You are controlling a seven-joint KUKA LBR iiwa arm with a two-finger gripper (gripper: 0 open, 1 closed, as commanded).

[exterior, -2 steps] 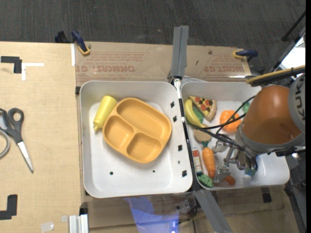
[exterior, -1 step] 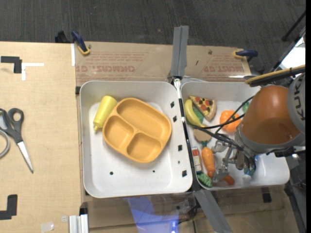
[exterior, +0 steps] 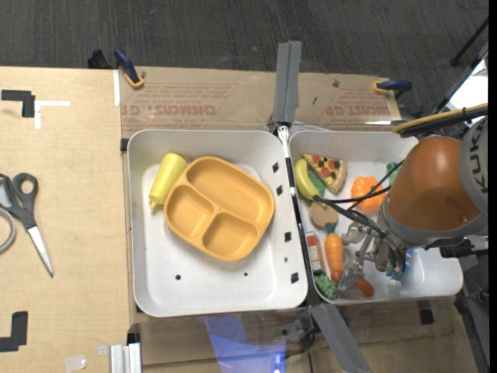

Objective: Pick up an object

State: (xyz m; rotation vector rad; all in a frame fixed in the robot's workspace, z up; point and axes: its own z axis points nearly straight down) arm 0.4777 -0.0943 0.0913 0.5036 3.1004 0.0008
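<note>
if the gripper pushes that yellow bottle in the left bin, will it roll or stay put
The yellow bottle lies on its side and looks rounded, so it would probably roll. It rests against the divided orange tray, which likely blocks rolling that way. It looks like plastic toy food, so probably light.

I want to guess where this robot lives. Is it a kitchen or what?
Probably a robot lab, not a kitchen. The food is toys, like a carrot and a pizza slice, sorted in white bins on a cardboard-covered bench with clamps.

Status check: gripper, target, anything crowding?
Two-finger gripper low in right white bin, grip unclear. Orange toy carrot beside it, unlifted. Pizza slice toy and other toys crowd close.
</note>
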